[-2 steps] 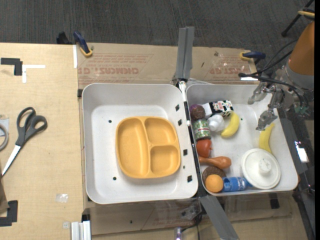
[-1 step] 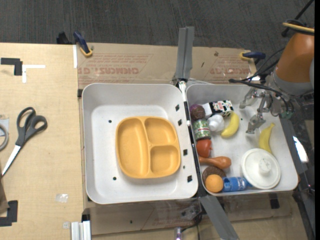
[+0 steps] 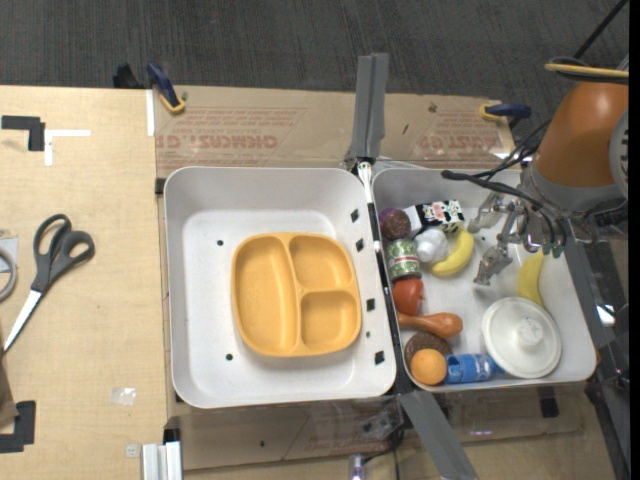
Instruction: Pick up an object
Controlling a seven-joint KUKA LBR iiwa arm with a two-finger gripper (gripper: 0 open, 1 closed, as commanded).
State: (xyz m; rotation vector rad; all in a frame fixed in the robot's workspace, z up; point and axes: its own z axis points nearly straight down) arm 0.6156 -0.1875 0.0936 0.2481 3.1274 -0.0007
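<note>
So the gripper (image 3: 497, 258) hangs over the right bin (image 3: 578, 298), fingers spread apart with nothing between them, right between two bananas (image 3: 455, 255).

- Two bins (image 3: 190, 298), white
- Divided plate (image 3: 296, 294), yellow-orange
- Two bananas, yellow: one (image 3: 456, 253) by the can, one (image 3: 529, 277) near the right wall
- Small can (image 3: 403, 259), green-and-white label
- Carton (image 3: 439, 213), black and white patches
- Tomato (image 3: 407, 294), red
- Orange ball (image 3: 428, 367)
- Blue bottle (image 3: 468, 369)
- Bowl (image 3: 520, 338), white
- Scissors (image 3: 48, 263), black handles
- Arm (image 3: 585, 133), orange band, grey gripper (image 3: 505, 243)
</note>
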